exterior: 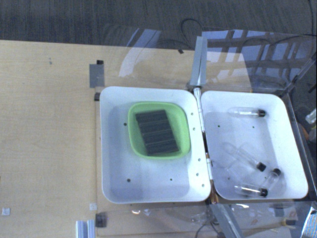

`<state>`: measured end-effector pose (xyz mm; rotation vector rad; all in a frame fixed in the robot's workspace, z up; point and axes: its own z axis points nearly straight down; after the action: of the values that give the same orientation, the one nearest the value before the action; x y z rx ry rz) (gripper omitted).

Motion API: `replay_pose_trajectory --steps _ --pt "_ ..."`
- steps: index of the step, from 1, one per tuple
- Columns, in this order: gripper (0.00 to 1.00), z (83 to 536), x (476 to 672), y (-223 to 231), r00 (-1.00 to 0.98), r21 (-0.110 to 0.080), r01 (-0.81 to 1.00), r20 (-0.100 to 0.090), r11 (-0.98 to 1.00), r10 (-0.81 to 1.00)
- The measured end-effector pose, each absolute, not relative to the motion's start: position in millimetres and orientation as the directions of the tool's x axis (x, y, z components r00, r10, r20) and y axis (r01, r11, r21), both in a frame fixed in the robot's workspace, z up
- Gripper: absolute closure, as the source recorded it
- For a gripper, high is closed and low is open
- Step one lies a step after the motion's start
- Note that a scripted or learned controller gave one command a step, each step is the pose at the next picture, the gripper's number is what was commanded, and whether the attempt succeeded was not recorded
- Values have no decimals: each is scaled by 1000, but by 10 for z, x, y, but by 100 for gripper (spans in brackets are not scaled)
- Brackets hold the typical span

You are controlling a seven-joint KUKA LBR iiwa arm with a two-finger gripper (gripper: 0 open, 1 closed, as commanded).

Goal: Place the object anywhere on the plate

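Two shallow white bins sit side by side on the pale wooden counter (44, 133). In the left bin (114, 182) a green plate (184, 133) with rounded corners rests toward the far half, and a dark ribbed rectangular object (157, 131) lies flat in the middle of it, turned a little askew to the plate's edges. The right bin (218, 133) holds several clear plastic tubes with black caps: one tube (246, 112) lies near its far wall, and the others (255, 175) cluster toward the near right corner, some overlapping or touching one another. A grey metal strip (199, 63) runs away from the seam between the bins, with a black cable (190, 26) looping beyond it. As for the end effector, I cannot tell how wide it stands.
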<state>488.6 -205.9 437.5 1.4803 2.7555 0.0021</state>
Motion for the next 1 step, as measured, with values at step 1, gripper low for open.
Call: replay_pose_trajectory --steps 1 --pt "0 4372 4887 -2058 -794 3 607 -12 795 607"
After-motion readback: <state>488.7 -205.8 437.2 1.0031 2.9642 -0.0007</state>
